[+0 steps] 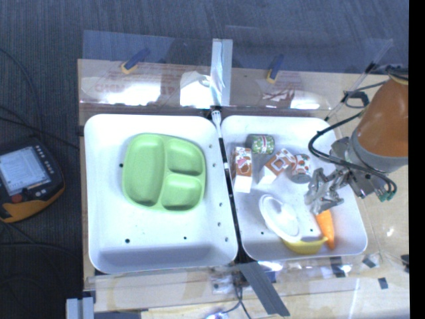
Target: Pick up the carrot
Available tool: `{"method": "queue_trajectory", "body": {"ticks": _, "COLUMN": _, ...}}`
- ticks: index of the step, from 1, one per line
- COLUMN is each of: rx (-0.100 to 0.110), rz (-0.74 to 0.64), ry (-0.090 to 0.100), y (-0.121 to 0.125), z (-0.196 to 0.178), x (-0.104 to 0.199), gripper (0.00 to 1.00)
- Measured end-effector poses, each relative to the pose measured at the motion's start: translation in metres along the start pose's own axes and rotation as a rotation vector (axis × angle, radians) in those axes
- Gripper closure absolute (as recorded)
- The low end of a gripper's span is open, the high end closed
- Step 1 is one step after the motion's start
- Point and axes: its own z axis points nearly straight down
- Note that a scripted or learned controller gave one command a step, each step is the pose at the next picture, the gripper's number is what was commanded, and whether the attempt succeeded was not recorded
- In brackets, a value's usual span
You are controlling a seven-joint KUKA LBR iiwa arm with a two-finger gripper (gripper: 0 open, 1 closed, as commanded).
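Where pincer [323,198] overlaps carrot [325,226], carrot's top end hidden, pincer's grip state indiscernible, arm cropped

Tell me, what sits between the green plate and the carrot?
In the camera view, between the green plate and carrot lie the bins' rims, then a white bowl.

setting: robotics lab | cues: teach pendant [26,175] on carpet, loose cables [40,105], taped bench [153,82]

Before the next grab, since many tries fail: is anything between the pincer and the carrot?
Nothing visible. The pincer hangs right over the carrot's upper end; a yellow bowl lies beside its lower end.
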Motion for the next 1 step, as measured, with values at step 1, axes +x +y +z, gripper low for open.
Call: {"method": "queue_trajectory", "body": {"ticks": 1, "rx": -0.003, "rz": -0.407, "ry": -0.001, "y": 0.0157, "z": 0.0077, "x": -0.0141, "gripper": 1.00}}
